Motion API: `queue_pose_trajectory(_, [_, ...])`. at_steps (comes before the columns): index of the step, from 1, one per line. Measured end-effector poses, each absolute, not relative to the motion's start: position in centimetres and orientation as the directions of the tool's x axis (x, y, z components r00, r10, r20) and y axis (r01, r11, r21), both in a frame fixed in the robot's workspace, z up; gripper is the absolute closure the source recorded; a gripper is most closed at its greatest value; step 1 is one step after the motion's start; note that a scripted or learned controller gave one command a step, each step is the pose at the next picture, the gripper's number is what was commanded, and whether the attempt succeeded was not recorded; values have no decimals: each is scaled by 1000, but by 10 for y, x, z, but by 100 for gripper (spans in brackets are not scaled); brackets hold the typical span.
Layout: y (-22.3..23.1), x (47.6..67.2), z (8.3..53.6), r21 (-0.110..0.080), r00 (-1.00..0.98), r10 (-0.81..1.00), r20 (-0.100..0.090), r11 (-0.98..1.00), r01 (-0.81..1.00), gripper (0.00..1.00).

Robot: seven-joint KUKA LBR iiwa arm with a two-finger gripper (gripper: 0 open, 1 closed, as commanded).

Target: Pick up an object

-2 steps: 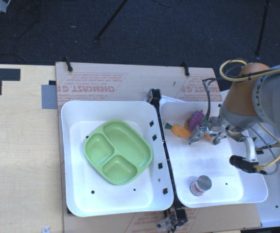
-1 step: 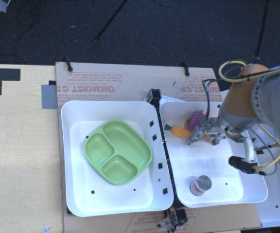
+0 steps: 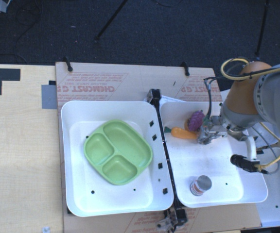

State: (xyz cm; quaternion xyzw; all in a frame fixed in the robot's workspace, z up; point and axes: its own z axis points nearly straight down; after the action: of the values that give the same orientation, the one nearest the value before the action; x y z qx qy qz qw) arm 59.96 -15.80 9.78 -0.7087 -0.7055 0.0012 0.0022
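The right bin (image 3: pixel 237 188) holds an orange carrot (image 3: pixel 183 133) with a green tip, a purple bunch of grapes (image 3: pixel 195 120) and a small can (image 3: pixel 200 185) near the front. My gripper (image 3: pixel 205 136) is low in this bin, just right of the carrot's end and below the grapes. Its tips are small and dark against the bin floor. The carrot lies beside the gripper; whether they touch is unclear.
The left bin (image 3: pixel 77 178) holds a green divided plate (image 3: pixel 118 151). A black divider (image 3: pixel 160 144) with clips runs between the bins. The arm's orange band (image 3: pixel 244 89) and cables (image 3: pixel 249 161) hang over the right bin's right side.
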Motion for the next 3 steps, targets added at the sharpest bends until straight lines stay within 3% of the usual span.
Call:
queue_pose_trajectory(1, [-157, 605, 161, 4, -1, 1000, -1, 1, 1000, 100])
queue_pose_trajectory(3, [-157, 587, 272, 3, -2, 1000, -1, 2, 1000, 100])
